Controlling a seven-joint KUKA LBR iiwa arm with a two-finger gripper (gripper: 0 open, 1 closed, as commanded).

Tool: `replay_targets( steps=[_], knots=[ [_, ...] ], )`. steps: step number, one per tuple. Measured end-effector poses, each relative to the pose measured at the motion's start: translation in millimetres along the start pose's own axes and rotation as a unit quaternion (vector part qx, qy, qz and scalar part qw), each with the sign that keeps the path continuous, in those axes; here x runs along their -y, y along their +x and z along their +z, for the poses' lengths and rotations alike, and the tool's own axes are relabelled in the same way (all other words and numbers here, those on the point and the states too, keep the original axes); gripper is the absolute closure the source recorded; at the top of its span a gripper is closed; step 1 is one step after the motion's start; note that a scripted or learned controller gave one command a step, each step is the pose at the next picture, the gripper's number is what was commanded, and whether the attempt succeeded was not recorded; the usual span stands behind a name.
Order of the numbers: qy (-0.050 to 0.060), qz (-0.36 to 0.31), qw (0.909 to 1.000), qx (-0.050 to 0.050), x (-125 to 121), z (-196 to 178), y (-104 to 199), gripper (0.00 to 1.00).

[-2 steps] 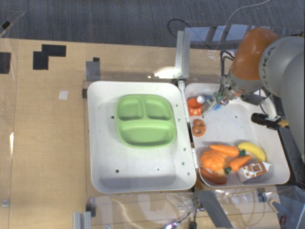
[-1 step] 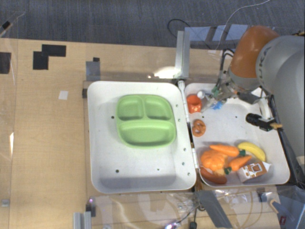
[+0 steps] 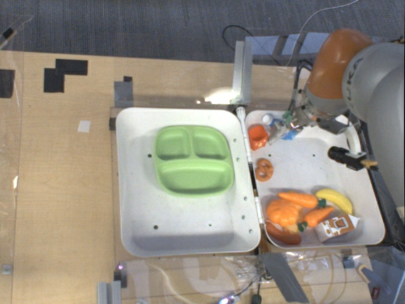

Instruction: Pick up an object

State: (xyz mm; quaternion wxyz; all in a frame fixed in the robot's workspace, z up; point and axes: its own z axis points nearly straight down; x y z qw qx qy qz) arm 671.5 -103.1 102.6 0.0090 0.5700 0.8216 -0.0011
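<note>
We see two shallow white bins side by side on the light wooden surface (image 3: 57,189). The left bin (image 3: 136,233) holds a green divided plate (image 3: 192,159) with three compartments, lying flat near the bin's middle.

The right bin (image 3: 304,157) carries the loose objects. Along its left wall, near the far end, sits a small orange-red cup-like item (image 3: 257,136), and just nearer to us lies a small brown pretzel-shaped piece (image 3: 263,168). In the near part of the bin the toys crowd together: an orange carrot (image 3: 297,199) lies across the top of the group, an orange lumpy item (image 3: 283,215) sits below it, a second carrot with a green tip (image 3: 317,216) angles toward the right, and a yellow banana (image 3: 335,200) lies just right of that. A small white and brown carton (image 3: 335,228) rests at the near right corner, touching the group. A red shape peeks out under the orange lump; we cannot tell what it is.

The arm (image 3: 373,81) reaches in from the right, its orange band over the bin's far right corner. The gripper (image 3: 292,120) hangs over the far edge of the right bin, beside a small white and blue item (image 3: 278,126). We cannot tell whether the gripper is released or clenched, as its tip is too small and cluttered to read.
</note>
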Motion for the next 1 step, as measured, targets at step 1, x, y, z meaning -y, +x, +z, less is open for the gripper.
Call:
replay_targets(
  steps=[1],
  knots=[
    [0.001, 0.089, 0.9960, -0.007, -23.2, -86.0, 61.3, 1.00]
  ],
)
